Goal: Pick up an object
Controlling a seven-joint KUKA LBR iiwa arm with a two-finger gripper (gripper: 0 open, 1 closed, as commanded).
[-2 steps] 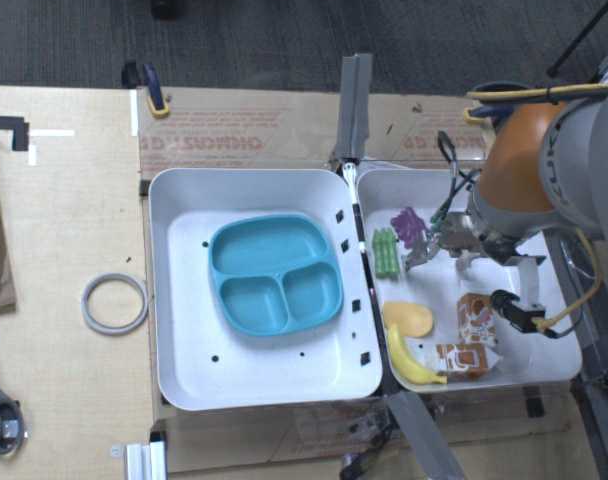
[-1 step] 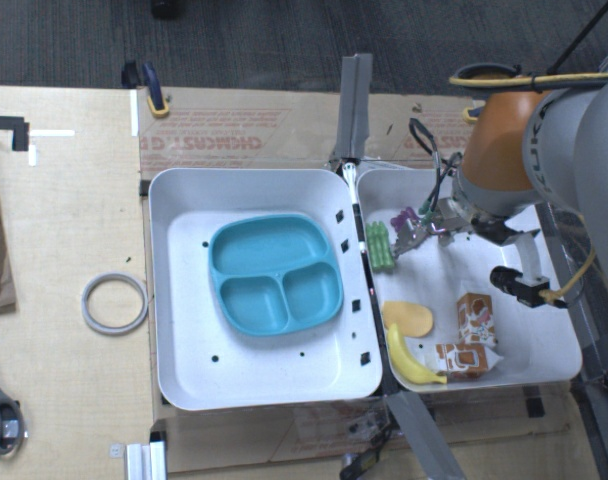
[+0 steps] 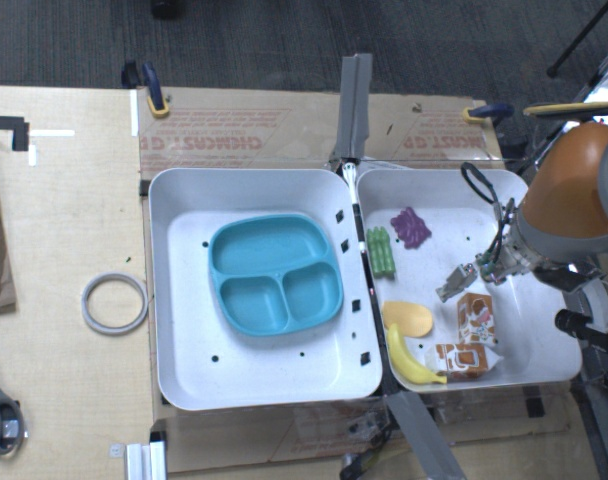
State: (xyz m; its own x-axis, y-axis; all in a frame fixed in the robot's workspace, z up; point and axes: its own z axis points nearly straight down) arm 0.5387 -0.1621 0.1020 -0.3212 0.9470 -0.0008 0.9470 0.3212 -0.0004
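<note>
The gripper [image 3: 456, 286] hangs low in the right bin [image 3: 544, 368]; I cannot tell its state. A brown-and-white carton [image 3: 474, 320] lies just below it, with a second packet [image 3: 462, 358], banana [image 3: 412, 360] and yellow piece [image 3: 408, 318] nearby.

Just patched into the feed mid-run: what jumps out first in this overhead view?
The turquoise divided tray in the left bin dominates. In the right bin, the gripper hangs low above a brown-and-white carton, with a banana, purple grapes and a green vegetable to its left.
</note>
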